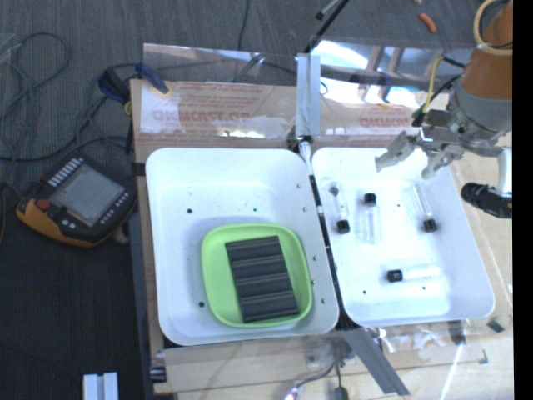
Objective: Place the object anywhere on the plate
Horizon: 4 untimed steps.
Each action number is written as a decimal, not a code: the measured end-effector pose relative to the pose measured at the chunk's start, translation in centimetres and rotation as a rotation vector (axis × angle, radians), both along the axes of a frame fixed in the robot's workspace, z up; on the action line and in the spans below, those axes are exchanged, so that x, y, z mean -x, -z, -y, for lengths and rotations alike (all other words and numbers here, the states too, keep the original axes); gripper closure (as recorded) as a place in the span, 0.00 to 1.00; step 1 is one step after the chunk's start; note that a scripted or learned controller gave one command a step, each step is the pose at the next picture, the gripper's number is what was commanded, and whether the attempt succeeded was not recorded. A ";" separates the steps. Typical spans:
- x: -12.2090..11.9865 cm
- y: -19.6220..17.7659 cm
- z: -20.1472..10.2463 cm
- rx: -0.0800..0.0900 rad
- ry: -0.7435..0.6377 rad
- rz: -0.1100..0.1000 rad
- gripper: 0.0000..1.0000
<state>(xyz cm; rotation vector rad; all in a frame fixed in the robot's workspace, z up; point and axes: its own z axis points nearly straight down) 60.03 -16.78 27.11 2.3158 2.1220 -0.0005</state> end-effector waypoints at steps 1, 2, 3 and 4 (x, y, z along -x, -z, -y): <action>-2.1 -0.1 -2.0 0.000 -0.003 -0.001 0.00; -1.2 0.8 -2.2 -0.001 0.055 -0.001 0.00; -1.1 1.7 -3.6 -0.001 0.116 -0.002 0.00; -2.1 2.4 -3.5 0.003 0.077 -0.001 0.00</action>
